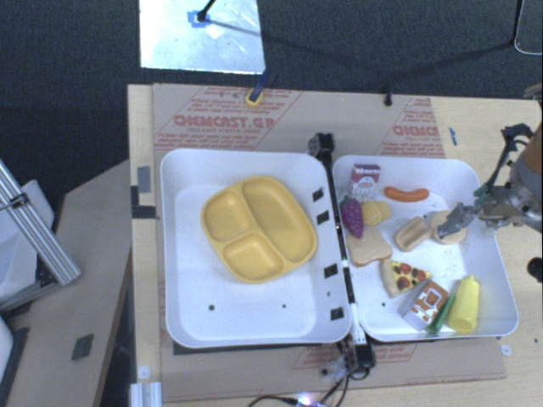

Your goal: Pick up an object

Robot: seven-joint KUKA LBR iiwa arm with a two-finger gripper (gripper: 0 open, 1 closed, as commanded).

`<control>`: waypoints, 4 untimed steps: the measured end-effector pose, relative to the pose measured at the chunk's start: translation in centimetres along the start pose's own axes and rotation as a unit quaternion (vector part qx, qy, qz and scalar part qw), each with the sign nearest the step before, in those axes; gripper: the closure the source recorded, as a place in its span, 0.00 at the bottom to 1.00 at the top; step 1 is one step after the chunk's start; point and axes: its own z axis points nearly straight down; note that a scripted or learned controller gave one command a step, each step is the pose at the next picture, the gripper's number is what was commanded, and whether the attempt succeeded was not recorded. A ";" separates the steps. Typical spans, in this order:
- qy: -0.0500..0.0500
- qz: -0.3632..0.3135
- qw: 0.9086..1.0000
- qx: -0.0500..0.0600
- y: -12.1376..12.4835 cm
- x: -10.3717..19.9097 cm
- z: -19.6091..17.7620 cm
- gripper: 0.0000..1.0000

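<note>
Here, right white bin [484, 185]: grey two-finger gripper [451, 221] low over the tan toy bread roll [412, 234], tips just beside its right end; jaw state: cannot tell.

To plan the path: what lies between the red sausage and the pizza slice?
In the camera view, the hot dog bun lies between the red sausage and the pizza slice.

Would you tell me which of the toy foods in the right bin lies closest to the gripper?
The tan bun, just left of the gripper. The sausage lies farther back, and the pizza slice and mustard bottle lie nearer the front edge.
</note>
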 end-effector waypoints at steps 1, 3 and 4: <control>-0.002 -0.002 1.000 -0.006 0.3 0.1 -0.8 0.00; -0.001 -0.002 1.000 -0.005 0.3 1.2 9.1 0.00; -0.001 -0.001 1.000 -0.006 0.4 1.3 11.6 0.00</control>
